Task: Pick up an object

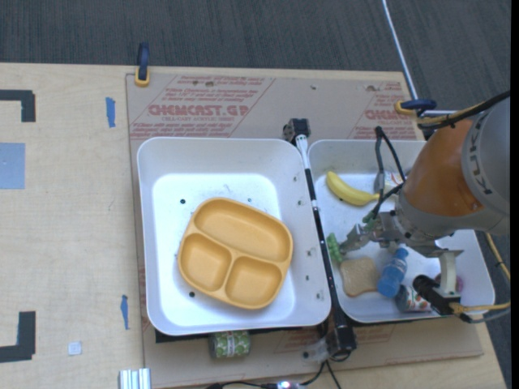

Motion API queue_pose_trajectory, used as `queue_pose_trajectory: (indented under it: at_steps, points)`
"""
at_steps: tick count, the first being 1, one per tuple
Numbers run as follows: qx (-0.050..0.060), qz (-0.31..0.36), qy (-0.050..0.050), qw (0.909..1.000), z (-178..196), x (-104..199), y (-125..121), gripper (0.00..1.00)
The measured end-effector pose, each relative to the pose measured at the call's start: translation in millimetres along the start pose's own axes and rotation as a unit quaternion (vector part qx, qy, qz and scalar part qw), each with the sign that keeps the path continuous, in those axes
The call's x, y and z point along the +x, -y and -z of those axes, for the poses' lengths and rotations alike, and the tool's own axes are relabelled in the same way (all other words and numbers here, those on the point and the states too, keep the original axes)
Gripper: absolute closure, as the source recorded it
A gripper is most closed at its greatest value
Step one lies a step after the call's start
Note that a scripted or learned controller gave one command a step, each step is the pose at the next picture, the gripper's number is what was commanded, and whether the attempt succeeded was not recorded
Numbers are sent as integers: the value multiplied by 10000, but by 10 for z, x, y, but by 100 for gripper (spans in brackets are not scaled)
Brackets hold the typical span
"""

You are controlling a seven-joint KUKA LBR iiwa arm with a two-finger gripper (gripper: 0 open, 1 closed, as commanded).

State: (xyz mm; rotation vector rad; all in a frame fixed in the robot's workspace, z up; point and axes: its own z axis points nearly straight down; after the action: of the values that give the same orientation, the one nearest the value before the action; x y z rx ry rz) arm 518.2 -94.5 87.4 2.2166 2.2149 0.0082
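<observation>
The right bin (480, 297) holds a yellow banana (350, 190) at its back left, a slice of toast (359, 275) at the front left and a blue bottle (392, 272) lying just right of the toast. A green object (333, 248) lies along the bin's left wall. My gripper (362, 237) is low over the left part of this bin, just behind the toast and right of the green object, with the banana farther back. Nothing is visibly held.
The left bin (154, 177) holds an orange divided plate (234, 253). A small colourful packet (417, 302) lies at the right bin's front, partly hidden by the wrist. A green can (231, 344) sits outside, in front of the left bin. A blue clamp (414, 105) grips the board's back right.
</observation>
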Motion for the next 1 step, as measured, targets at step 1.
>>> queue_pose_trajectory:
  at_steps: [1]
  points:
    - [-4, 2, 0, 10000, 1, 26, 199, 0]
